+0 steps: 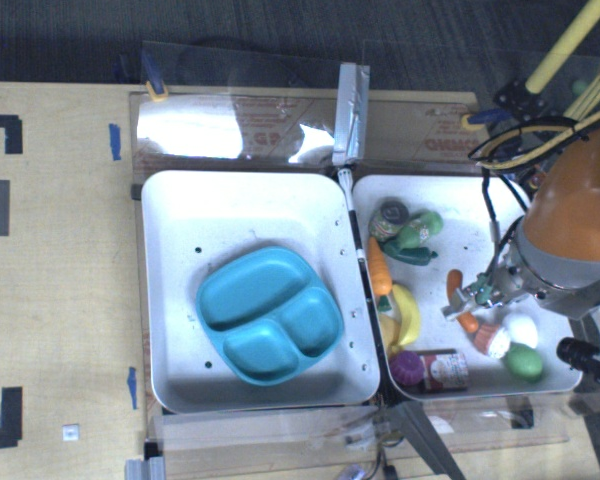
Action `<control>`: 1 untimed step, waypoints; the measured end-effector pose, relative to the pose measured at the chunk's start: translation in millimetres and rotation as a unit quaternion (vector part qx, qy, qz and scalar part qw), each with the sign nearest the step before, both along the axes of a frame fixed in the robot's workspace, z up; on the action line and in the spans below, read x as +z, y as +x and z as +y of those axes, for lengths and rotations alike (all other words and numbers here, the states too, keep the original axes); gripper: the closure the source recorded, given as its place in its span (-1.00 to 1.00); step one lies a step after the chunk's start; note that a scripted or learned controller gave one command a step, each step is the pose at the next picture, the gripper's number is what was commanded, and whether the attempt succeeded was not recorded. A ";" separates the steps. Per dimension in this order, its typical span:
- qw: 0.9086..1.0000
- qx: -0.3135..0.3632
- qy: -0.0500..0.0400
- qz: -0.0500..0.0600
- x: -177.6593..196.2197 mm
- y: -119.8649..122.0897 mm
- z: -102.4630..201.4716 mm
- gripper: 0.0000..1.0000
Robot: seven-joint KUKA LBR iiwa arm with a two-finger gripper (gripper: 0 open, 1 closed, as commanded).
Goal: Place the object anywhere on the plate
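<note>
Metal gripper of mine hangs low in the right bin, just above small toys like a carrot and a banana. It carries no toy yet. Over in the left bin, the blue plate with 3 parts waits bare, so the job has hardly begun.

Two shallow white bins are set side by side on a pale wooden bench — the left bin and the right bin. A clear plastic sheet is propped behind them, split by a silver strip. Blue tape marks and black corner marks are seen on the bench — a yellow rod and cables at upper right.
</note>
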State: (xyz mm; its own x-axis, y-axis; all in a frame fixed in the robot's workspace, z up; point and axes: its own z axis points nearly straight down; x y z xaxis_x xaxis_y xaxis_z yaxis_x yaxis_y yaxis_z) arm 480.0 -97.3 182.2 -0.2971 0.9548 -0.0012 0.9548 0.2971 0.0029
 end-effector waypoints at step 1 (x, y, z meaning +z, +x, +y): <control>0.987 0.158 0.000 0.002 2.2 0.1 76.9 1.00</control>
State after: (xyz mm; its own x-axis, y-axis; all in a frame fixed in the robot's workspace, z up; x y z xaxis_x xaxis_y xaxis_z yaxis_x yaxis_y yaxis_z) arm 480.1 -20.4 184.5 -0.5799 0.8147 0.0010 0.8147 0.5799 0.0004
